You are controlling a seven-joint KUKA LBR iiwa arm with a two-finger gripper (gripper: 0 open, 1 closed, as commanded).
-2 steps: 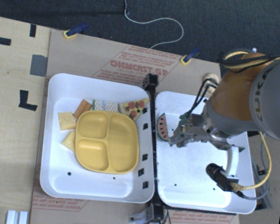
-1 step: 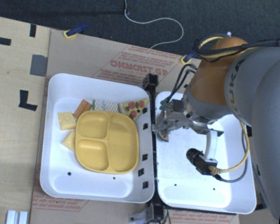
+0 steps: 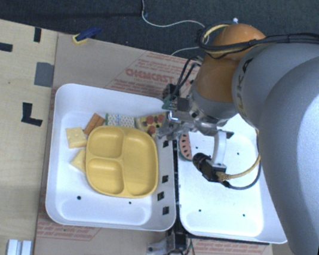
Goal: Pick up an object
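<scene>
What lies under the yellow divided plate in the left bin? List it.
Poking out from under the yellow divided plate: pale yellow pieces at its left edge, a brown piece and a patterned item at its top. How far they reach beneath is covered.

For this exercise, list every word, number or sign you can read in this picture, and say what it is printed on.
Red print on the cardboard sheet under the bins: upside down and too blurred to read.
Black angular marks on the bench: shapes, not letters.
Small patterned packet behind the yellow plate: too small to read.
</scene>
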